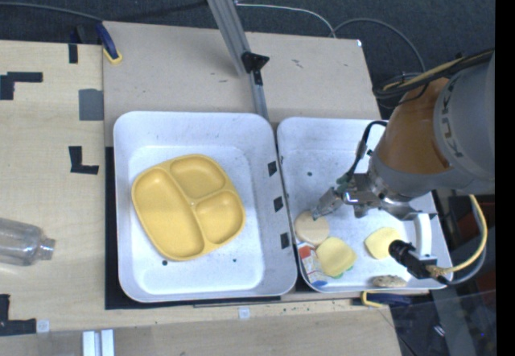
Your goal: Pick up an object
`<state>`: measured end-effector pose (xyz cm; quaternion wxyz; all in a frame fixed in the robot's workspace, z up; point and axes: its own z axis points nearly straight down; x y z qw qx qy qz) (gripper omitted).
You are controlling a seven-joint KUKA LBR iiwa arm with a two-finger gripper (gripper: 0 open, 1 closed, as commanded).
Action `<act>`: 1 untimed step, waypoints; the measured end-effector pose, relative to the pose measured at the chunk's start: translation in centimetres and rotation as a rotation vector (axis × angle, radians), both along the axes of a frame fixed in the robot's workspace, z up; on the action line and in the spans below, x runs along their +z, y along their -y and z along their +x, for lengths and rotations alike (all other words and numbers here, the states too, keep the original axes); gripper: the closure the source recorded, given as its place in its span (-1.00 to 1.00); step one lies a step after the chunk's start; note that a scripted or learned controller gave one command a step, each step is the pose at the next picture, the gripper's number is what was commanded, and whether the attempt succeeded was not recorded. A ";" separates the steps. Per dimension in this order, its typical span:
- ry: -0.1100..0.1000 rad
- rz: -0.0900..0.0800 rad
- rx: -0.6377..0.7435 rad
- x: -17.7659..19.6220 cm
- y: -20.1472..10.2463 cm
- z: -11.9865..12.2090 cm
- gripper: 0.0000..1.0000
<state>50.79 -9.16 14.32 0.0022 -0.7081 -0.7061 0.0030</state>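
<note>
At the far left edge of the desk [48, 185] a clear plastic bottle [22, 243] lies on its side, well apart from the bins. The left bin [129, 133] holds a yellow divided plate [187, 206] with three compartments, lying flat and turned at a slant, nearer the bin's left wall than its right. A grey metal pole [221, 4] runs down from the top of the view and ends at a black clamp [254, 62] just above the place where the two bins meet. The right bin [322, 141] carries several small things along its near side: a pale round disc [311, 229], a yellow piece [335, 256] just beside it with something red and white [307, 260] tucked at its left, another yellow piece [381, 242] further right, and a brownish scrap [388, 281] at the near rim. The end effector [328, 205] hangs low over the right bin, its tip just above the pale disc; whether its jaws are spread or closed, and whether it grips anything, cannot be told. The grey arm with its orange band [414, 133] reaches in from the right.
</note>
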 end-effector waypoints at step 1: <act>0.008 0.002 0.003 4.7 -0.7 -2.2 -1.00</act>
